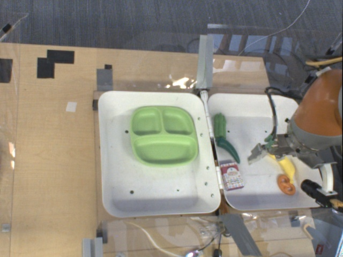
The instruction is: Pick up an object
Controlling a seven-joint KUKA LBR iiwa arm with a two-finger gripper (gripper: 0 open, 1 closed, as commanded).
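Note:
My gripper point(260, 151) hangs over the middle of the right bin point(252, 197), its fingers spread open with nothing between them. A yellow banana-like piece point(288, 167) lies just right of it, partly under the wrist. An orange ring-shaped toy point(286, 184) sits below that. A green pepper-like toy point(222, 135) lies along the bin's left wall, left of the gripper. A small red-and-white box point(231, 176) rests at the bin's lower left.
The left bin point(115, 159) holds a green divided plate point(163, 135). A metal divider post point(205, 58) stands behind the two bins. The arm's orange band point(321, 108) covers the right bin's right side.

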